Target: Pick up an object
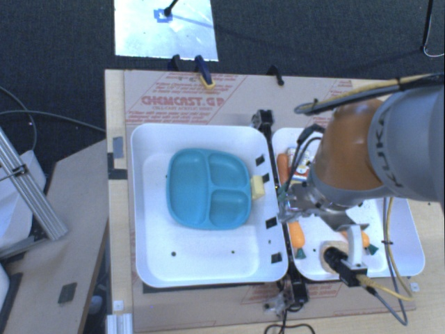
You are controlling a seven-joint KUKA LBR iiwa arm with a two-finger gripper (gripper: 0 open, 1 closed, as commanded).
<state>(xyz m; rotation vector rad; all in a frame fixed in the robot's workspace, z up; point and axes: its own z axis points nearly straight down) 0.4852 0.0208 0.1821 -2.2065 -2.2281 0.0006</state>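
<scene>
In the left bin [153, 256] lies a blue divided tray [208, 188], with a small pale yellow piece [258, 186] at its right edge. In the right bin [410, 256], an orange carrot-like piece [297, 235] lies near the left wall, and another orange piece [282, 163] sits further back. My gripper [288, 211] hangs low over the right bin's left side, just above the nearer carrot piece. The arm's wrist covers most of the bin's middle. An orange and white thing [360, 241] with a green bit peeks out at the front right.
The bins' shared divider with black clips [272, 223] runs just left of the gripper. A cardboard sheet [184, 99] lies under the bins at the back. A metal plate [165, 18] sits beyond the bench.
</scene>
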